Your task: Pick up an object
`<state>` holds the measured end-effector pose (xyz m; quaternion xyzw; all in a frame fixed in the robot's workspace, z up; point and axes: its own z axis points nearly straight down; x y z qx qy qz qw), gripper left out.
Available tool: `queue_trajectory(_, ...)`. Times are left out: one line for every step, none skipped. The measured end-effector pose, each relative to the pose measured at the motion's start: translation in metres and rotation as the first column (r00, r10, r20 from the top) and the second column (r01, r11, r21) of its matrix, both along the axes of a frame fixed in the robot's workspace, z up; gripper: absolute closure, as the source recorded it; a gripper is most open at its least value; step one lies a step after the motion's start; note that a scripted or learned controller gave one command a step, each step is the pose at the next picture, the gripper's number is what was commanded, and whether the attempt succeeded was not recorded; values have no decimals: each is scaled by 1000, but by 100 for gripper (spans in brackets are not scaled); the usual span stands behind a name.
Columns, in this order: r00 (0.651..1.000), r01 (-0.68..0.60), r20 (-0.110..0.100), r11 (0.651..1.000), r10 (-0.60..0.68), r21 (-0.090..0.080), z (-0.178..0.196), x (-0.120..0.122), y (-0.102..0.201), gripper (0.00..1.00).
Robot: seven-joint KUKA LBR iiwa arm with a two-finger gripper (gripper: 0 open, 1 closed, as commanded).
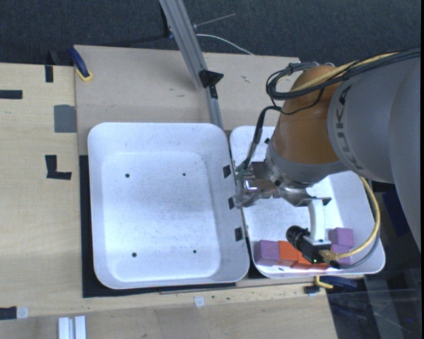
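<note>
Looming closest, the smooth grey arm [385, 119] with its glossy orange band [307, 129] reaches in from the right and bends down over the right bin [350, 196]; part of the lettering "KUKA" runs along its casing. Its metal gripper [249, 183] hangs at that bin's left wall; whether it grips anything cannot be told. At the bin's near end lie 3 small blocks: left purple block [268, 249], orange block [292, 254], right purple block [341, 237]. Beside it sits the left bin [155, 210], speckled white with rounded corners, on the pale wooden bench [28, 189].

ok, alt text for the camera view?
A grey arm with an orange band reaches over the right shallow white plastic bin, which holds a purple block, an orange block and a second purple block. The matching left bin sits alongside.
</note>
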<state>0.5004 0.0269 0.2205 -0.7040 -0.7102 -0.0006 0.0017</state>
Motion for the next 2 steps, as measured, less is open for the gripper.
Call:
queue_trajectory(1000, 13, 3, 1000, -13, -6, 27, 6, -60, 100)
queue_trajectory(1000, 8, -6, 1000, -8, -4, -32, 6, -54, 100)
